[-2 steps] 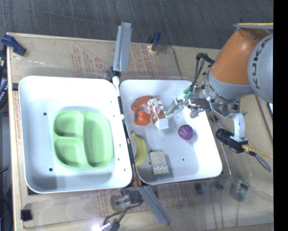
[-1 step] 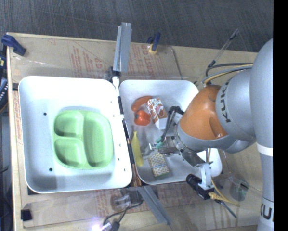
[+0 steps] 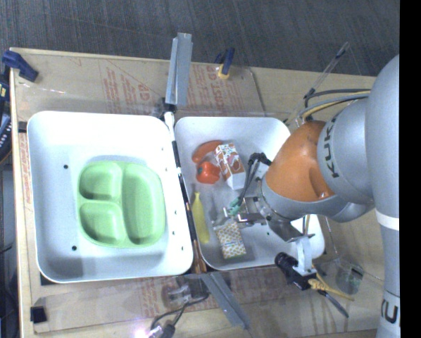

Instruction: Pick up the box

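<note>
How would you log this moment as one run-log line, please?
gripper: over right bin, above patterned packet | box: lying beside sausage, unheld

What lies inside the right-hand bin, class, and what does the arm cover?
In the right bin: box, red items, banana, patterned packet. The arm covers its right part.

The small carton box (image 3: 229, 163) with orange, white and red print lies tilted on its side in the upper left part of the right white bin (image 3: 267, 124), touching a red round item (image 3: 208, 172).
</note>
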You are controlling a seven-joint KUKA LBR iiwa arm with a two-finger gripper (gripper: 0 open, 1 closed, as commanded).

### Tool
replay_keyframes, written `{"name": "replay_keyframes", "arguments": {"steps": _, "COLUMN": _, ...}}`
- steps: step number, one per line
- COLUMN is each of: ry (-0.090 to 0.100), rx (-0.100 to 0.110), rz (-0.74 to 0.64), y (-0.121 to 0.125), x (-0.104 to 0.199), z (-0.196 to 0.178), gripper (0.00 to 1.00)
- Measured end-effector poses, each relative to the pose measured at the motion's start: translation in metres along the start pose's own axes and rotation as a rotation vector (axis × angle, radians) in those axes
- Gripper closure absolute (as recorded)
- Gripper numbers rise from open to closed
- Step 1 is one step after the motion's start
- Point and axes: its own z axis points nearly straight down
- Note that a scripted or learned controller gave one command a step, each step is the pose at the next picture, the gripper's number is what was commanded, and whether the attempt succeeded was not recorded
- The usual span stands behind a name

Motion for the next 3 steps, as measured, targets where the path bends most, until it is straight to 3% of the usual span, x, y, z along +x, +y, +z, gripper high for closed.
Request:
{"name": "replay_keyframes", "arguments": {"steps": 1, "ry": 0.001, "rx": -0.003, "rz": -0.033, "y": 0.001, "x": 0.035, "z": -0.105, "gripper": 1.00}}
{"name": "replay_keyframes", "arguments": {"steps": 2, "ry": 0.002, "rx": 0.000, "rz": -0.194, "y": 0.012, "x": 0.097, "z": -0.104, "gripper": 1.00}}
{"name": "replay_keyframes", "arguments": {"steps": 3, "ry": 0.002, "rx": 0.003, "rz": 0.081, "y": 0.012, "x": 0.133, "z": -0.083, "gripper": 1.00}}
